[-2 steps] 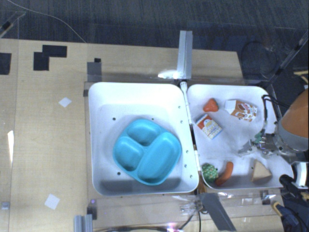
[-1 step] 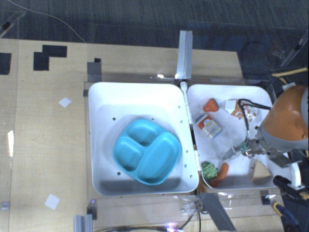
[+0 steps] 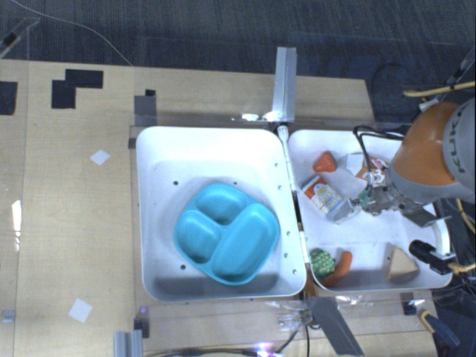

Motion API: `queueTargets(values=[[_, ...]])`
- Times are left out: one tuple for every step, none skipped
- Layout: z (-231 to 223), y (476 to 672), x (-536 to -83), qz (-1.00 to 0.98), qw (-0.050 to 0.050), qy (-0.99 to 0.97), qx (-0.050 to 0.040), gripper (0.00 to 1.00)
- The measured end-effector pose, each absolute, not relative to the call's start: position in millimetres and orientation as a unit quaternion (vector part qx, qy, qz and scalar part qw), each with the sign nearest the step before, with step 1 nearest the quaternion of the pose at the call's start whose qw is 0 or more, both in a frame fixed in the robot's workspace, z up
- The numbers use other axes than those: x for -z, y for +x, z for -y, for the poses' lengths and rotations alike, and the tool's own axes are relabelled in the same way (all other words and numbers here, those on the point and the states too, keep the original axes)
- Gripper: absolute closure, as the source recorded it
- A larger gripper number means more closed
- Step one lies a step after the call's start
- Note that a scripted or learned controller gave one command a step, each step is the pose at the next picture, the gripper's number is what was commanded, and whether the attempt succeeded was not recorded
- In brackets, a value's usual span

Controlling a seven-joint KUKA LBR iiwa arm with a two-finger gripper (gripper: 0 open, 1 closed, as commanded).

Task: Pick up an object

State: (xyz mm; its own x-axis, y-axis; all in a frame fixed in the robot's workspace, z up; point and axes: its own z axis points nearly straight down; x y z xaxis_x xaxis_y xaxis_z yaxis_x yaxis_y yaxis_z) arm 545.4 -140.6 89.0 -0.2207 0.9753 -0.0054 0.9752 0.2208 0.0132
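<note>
The right bin holds several small things. A red-orange piece lies near its back. An orange-and-white packet sits left of centre, with a pale grey translucent item just right of it. At the front left lie a green piece and a red sausage-shaped piece. A tan wedge rests at the front right. My gripper hangs low over the bin's middle, right beside the grey translucent item. I cannot tell whether it touches that item.
The left bin holds a blue divided plate, which sits towards the front. A metal post stands behind the wall shared by the bins. The arm's orange band covers the right bin's back right corner.
</note>
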Motion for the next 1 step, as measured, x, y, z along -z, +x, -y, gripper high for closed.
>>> queueTargets(values=[[131.6,606.0,-87.6,-0.758,0.004,0.653,-0.0025,0.0]])
